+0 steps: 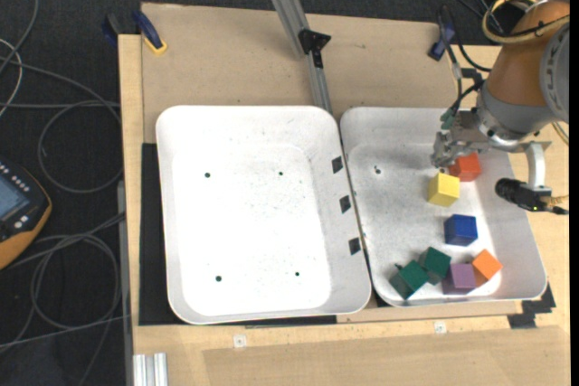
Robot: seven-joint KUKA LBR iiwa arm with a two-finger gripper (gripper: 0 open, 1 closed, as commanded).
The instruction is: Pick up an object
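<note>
Hand (450,155) just beside red block (467,164), seemingly touching; its grip cannot be told.

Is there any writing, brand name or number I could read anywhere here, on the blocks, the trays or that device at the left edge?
No text can be read.
Device at the left edge: its screen shows marks too small and blurred to read.
Coloured blocks, such as the yellow block and blue block: plain faces.
White bins: only dark specks and dots.
</note>
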